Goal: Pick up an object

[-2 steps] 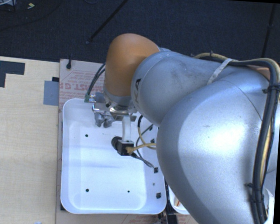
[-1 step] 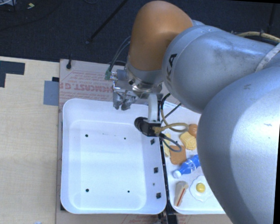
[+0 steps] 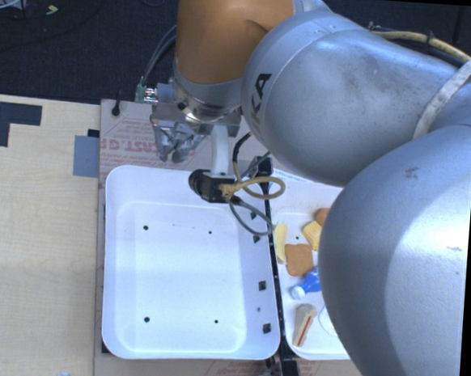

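- Gripper [image 3: 176,144] sits above the far rim of the left bin [image 3: 126,239], over the cardboard beyond it; can't tell its state, too small and blurred.
- Nothing visibly held, so I'd judge the pick as not yet done.
- Candidate objects are all in the right bin [image 3: 320,350], partly hidden by the arm: orange-brown piece [image 3: 298,259], yellow piece [image 3: 281,232], blue-and-white item [image 3: 307,284], white stick-like thing [image 3: 304,322].
- Next move calls for traversing right across the divider, then descending over one piece.
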You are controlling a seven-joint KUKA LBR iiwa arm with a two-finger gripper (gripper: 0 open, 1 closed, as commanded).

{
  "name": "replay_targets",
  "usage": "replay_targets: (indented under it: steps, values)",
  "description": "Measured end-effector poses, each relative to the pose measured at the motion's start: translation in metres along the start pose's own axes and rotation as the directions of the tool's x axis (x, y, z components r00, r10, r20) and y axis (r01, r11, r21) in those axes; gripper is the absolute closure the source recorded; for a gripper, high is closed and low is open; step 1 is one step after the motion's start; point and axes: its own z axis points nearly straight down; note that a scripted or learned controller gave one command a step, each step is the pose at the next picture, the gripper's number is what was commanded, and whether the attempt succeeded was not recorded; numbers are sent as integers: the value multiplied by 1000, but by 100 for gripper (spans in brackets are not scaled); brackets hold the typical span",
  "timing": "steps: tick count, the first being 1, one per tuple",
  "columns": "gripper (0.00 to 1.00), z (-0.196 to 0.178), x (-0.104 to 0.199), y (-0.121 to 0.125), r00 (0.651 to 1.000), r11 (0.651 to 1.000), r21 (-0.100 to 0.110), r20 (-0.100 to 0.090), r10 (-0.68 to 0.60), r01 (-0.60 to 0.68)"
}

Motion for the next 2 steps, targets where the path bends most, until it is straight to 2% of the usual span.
replay_targets:
  steps: [2]
  values:
    - [100,-60,5,0,1000,1000,4,5,2,-2]
